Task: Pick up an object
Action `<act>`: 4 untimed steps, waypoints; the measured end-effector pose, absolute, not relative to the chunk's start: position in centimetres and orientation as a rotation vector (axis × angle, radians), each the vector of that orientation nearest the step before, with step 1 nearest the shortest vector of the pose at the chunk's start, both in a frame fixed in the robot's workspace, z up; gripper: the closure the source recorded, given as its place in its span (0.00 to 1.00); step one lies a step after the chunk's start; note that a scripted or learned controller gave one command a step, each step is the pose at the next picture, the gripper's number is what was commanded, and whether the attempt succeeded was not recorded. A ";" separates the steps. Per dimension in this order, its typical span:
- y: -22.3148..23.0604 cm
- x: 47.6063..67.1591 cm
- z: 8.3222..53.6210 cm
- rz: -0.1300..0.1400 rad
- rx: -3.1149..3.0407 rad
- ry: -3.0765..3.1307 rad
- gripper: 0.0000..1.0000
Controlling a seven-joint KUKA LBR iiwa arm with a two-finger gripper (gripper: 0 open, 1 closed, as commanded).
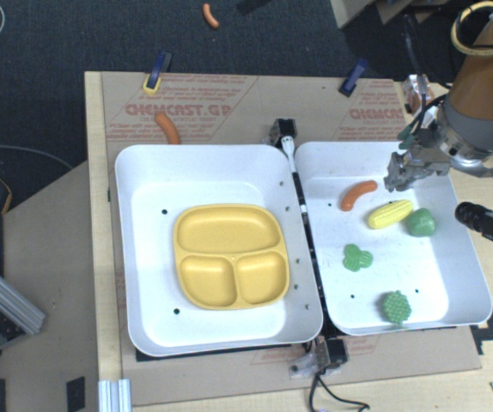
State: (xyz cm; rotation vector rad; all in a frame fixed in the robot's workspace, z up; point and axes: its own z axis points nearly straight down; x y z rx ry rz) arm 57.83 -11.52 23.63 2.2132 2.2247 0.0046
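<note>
Claw (398, 181) above yellow corn (390, 214), right bin (461, 264)

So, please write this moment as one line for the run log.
gripper: above right bin, nothing seen held | nearest: yellow toy corn cob, orange toy sausage | left bin: yellow three-compartment plastic tray
</note>
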 end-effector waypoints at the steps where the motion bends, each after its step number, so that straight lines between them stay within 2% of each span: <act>1: -6.6 59.8 22.3 0.004 2.214 2.227 1.00; 4: 6.3 64.7 22.9 0.005 2.215 2.225 1.00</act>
